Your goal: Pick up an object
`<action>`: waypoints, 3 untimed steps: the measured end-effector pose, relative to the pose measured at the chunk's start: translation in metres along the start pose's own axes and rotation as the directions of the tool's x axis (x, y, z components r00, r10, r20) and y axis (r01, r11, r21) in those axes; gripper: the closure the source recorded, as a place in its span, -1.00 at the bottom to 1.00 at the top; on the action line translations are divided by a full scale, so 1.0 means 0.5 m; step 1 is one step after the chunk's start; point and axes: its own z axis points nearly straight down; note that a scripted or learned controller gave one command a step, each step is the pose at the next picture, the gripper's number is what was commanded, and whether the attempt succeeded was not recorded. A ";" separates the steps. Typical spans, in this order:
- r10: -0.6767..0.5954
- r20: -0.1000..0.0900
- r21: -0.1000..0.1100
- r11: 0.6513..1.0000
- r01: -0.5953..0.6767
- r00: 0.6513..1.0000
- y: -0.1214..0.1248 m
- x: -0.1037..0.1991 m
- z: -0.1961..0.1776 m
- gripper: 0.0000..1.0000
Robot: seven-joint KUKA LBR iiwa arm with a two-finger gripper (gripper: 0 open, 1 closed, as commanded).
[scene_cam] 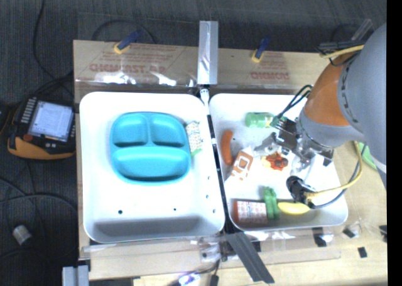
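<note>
While one end effector (284,150) hovers, grip unclear, two bins (94,215), one blue tray (151,146)

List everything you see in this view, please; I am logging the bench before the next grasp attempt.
Divided plate: 1, light blue, middle of left bin.
Small patterned item: 1, white and green, at the plate's right edge.
Bins: 2, white, side by side on the bench.
Green toy: 1, top of right bin.
Carrot-like piece: 1, orange, left side of right bin.
Small box: 1, orange and white, beside the orange piece.
Red item: 1, under the gripper.
Can: 1, red label, bottom of right bin.
Banana: 1, yellow, bottom right.
Handheld device: 1, orange and black, on the floor at left.
Gripper: 1, over right bin.
</note>
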 end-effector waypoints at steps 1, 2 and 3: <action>0.215 -0.004 -0.010 0.976 -0.215 0.977 0.067 -0.031 0.144 -1.00; 0.213 -0.003 -0.012 0.977 -0.213 0.977 0.068 -0.030 0.123 1.00; -0.152 0.001 -0.004 0.988 0.152 0.988 0.056 -0.007 -0.145 1.00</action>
